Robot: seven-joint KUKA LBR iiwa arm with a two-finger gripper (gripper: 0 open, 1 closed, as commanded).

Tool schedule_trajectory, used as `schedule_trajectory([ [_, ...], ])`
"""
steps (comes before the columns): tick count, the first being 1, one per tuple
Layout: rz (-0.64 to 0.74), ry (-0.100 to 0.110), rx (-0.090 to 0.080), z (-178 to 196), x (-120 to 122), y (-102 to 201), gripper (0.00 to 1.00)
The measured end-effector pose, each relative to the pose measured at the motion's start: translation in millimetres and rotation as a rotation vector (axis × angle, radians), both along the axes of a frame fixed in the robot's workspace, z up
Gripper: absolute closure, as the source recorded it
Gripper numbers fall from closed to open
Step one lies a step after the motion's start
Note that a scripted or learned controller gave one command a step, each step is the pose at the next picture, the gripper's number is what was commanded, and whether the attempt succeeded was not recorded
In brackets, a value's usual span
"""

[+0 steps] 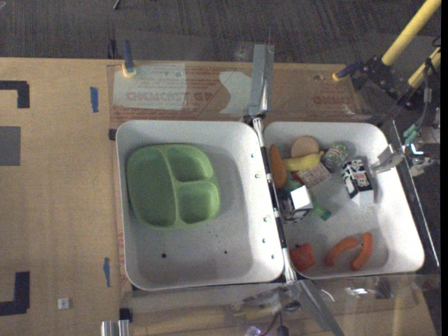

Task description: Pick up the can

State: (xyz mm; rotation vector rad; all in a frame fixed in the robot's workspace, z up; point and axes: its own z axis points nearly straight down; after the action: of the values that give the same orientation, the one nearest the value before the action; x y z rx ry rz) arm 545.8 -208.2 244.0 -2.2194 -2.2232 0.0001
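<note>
The gripper [389, 161] is seen at the right bin's [409, 240] right rim; its state cannot be told. The can [335, 156] lies apart from it, near that bin's top edge, beside a banana [302, 162].

The arm [420, 128] reaches in from the right edge of the camera view, most of it out of frame. Its gripper [387, 161] hangs low, a pale metal tip pointing left; how the jaws stand is unclear.
</note>
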Motion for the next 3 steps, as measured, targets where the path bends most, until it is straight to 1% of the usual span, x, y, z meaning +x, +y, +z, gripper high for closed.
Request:
schedule_trajectory([
  [1, -0.004, 0.001, 0.0, -36, 10, 30, 0.0],
  [2, 0.187, -0.005, -0.003, 29, 62, 2, 0.0],
  [3, 0.19, -0.007, -0.002, -146, 73, -2, 0.0],
])
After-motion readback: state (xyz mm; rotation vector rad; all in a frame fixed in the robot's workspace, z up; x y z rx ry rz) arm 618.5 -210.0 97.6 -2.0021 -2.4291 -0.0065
